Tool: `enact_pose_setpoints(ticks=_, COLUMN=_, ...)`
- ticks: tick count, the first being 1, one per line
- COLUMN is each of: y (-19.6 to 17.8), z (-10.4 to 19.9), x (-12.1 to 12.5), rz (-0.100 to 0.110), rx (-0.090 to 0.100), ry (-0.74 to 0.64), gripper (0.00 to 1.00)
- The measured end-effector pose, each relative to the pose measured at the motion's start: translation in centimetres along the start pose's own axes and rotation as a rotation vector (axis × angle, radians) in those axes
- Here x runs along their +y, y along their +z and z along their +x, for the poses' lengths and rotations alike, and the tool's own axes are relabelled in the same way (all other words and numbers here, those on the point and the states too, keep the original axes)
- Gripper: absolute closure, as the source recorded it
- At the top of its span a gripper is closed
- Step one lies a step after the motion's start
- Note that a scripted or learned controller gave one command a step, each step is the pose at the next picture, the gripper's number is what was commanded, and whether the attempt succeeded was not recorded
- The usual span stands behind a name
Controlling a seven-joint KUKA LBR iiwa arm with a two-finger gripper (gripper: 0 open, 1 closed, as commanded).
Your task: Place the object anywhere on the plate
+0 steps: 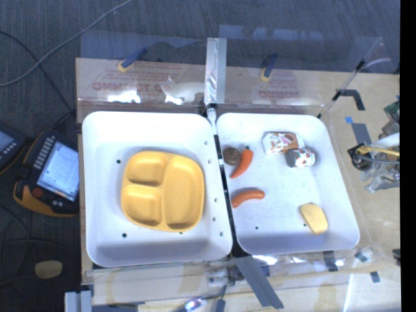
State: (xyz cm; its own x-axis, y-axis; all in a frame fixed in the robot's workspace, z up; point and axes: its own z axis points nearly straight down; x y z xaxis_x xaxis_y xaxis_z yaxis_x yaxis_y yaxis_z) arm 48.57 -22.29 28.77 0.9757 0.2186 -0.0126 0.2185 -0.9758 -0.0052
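A: What do we see nearest the camera?

B: In the right white bin (339,174), the closest piece is a pale yellow, rounded wedge-shaped block (314,217). It lies flat near the bin's front right corner, well apart from everything else.

A: And behind that?

B: We find a small orange-red sausage-shaped item (247,195) lying crosswise, near the wall shared with the left white bin (92,174). Further back there is an orange-red, curved pepper-like piece (242,163) set at a slant. Its upper end touches a small brown round object (230,154).

A: What about the far right of that bin?

B: There we see a small white, grey and red rounded object (300,157). Just behind it is a flat white packet with coloured print (281,142). The two look as if they touch, though we cannot be sure.

A: Where is the plate?

B: The yellow plastic plate with three compartments (185,187) sits in the middle of the left bin, two small wells on its left and one large on its right. Nothing lies in them, so every loose object is in the other bin.

A: Anything beyond the bins?

B: We see the tan worktop (364,109) carrying both bins, and a grey and orange handheld control pendant (52,174) on the dark carpet to the left.
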Motion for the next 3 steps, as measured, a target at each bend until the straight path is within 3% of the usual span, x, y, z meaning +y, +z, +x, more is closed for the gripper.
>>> enact_pose_setpoints(ticks=1, y=6.1, z=-0.1, x=0.0, rz=-0.002, rx=0.006, ry=-0.25, gripper=1.0)
enact_pose_setpoints(ticks=2, y=11.5, z=2.2, x=-10.0, rz=-0.003, rx=0.005, ry=-0.504, gripper=1.0)
enact_pose_setpoints(ticks=3, y=7.5, z=11.1, x=-13.7, rz=-0.005, rx=0.005, ry=-0.676, gripper=1.0)
